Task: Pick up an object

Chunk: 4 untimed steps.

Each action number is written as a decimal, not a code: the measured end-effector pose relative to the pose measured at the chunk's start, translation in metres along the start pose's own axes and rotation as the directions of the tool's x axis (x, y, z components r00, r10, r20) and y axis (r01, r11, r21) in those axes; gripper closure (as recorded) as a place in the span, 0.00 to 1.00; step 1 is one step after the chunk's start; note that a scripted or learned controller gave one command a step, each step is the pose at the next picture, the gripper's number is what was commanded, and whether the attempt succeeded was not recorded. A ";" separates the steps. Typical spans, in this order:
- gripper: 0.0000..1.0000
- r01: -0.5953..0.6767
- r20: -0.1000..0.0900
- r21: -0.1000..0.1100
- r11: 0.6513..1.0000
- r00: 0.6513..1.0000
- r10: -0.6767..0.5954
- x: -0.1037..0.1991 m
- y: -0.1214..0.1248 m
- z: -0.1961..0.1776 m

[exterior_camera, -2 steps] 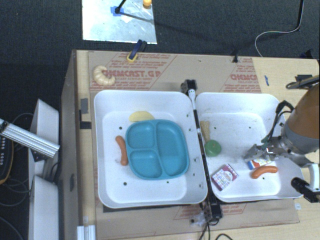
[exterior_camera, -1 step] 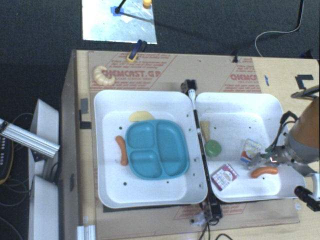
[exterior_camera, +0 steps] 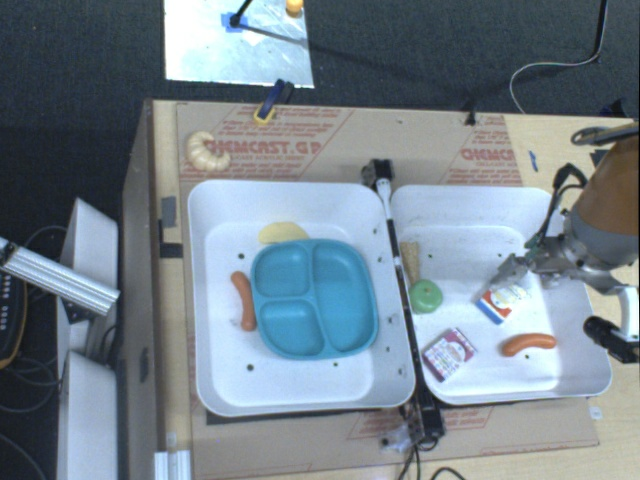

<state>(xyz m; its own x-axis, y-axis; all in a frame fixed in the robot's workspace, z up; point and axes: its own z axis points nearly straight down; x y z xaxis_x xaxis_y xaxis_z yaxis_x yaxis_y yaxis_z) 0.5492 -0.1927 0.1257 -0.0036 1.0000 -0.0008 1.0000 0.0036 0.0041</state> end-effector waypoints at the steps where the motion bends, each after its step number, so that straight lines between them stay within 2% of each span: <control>1: 0.00 0.000 -0.001 0.003 1.000 1.000 0.000 0.022 -0.018 -0.006; 2: 0.00 -0.002 0.000 0.003 1.000 1.000 0.002 0.022 -0.029 0.008; 3: 0.00 0.000 -0.001 0.002 1.000 1.000 0.000 0.042 0.076 0.038; 4: 0.00 -0.001 0.000 0.001 1.000 1.000 0.001 0.032 0.044 -0.007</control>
